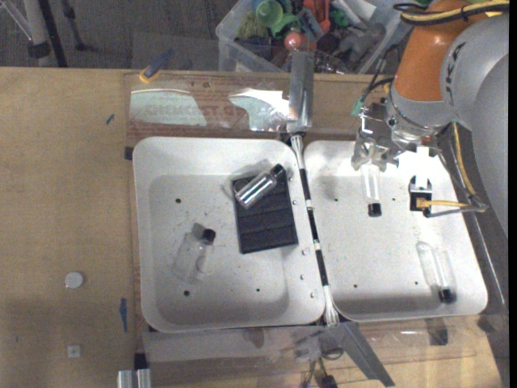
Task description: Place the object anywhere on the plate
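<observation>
Lying vial [372, 191], upright axis, cap nearest

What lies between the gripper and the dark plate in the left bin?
In the camera view, bare right-bin floor and the divider rail between the bins separate the gripper from the dark plate.

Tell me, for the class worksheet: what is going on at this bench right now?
A grey robot arm with an orange band reaches in from the right over the right bin. Its gripper sits just above a small clear vial with a dark cap lying on the bin floor. Another clear vial lies nearer that bin's front corner. In the left bin, a dark ribbed plate carries a shiny vial, with one more vial beside it.
</observation>
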{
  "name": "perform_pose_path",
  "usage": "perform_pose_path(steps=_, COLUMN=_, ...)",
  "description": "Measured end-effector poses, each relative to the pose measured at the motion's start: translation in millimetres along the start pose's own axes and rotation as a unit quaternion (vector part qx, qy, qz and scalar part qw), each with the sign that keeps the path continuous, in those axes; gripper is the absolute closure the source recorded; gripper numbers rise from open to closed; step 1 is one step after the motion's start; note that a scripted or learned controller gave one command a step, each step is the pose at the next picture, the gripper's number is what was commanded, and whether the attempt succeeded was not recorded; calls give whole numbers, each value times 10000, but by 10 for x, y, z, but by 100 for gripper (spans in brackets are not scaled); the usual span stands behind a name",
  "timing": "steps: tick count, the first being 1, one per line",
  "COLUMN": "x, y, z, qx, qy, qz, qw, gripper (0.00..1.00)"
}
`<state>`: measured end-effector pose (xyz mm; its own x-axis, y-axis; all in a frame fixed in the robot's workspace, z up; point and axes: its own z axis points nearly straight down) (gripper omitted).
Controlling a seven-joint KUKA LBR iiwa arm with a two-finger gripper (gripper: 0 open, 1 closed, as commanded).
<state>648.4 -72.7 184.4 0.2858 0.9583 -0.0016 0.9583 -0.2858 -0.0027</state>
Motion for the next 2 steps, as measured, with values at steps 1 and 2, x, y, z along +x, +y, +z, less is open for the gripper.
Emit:
perform_pose_path(steps=1, x=815, y=-161, z=-4, qx=-12, qy=9, qz=-872, qw=9962, gripper=100)
perform_pose_path(steps=2, x=1560, y=-275, z=-5, qx=-24, qy=11, qz=-735, qw=9973, gripper=100)
